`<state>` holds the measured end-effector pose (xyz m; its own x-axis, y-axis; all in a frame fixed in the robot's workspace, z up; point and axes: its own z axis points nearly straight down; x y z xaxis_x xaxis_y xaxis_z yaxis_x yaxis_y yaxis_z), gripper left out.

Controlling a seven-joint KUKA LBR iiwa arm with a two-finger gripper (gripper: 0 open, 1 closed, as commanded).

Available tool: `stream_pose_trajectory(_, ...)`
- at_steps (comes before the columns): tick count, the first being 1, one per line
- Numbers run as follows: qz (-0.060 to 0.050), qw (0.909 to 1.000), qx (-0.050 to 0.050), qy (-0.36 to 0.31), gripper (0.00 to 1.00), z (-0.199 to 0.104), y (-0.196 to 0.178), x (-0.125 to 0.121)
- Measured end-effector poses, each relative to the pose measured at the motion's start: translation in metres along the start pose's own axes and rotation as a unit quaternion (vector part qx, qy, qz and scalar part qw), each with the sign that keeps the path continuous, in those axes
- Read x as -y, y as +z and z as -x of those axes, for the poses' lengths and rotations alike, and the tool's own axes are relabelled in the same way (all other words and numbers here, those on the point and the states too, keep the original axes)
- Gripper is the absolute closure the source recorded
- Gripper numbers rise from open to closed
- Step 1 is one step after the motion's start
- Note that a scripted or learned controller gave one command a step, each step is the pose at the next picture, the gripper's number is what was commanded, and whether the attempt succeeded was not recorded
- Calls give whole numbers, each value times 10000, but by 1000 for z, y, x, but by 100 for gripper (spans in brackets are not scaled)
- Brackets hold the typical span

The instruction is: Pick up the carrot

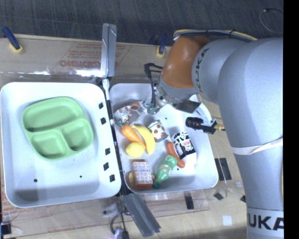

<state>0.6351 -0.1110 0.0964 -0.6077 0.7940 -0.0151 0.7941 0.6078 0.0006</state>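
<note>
- Carrot point(130, 133) lies in the right bin point(205, 173), near its left wall, touching the banana point(146, 138) on the banana's left side.
- You will find a yellow lemon point(135, 150) just below both of them.
- Gripper point(152, 107) hangs over the upper part of the right bin, beside a small printed packet point(128, 113); you cannot tell from this angle how far apart its fingers stand or whether they grip anything.
- Your arm's orange band point(182, 61) sits above the bin's top edge.
- Elsewhere in that bin you have a cow-print carton point(184, 144), a green bottle point(164, 170) and a boxed snack point(142, 173).
- Left bin point(20, 183) carries a green divided tray point(58, 127).
</note>
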Motion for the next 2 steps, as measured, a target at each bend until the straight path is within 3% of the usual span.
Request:
stream_pose_trajectory(1, -15, 9924, -71, 1232, 0, -18, -74, 40)
stream_pose_trajectory(2, -13, 9952, -74, 976, 0, 6, -70, 1)
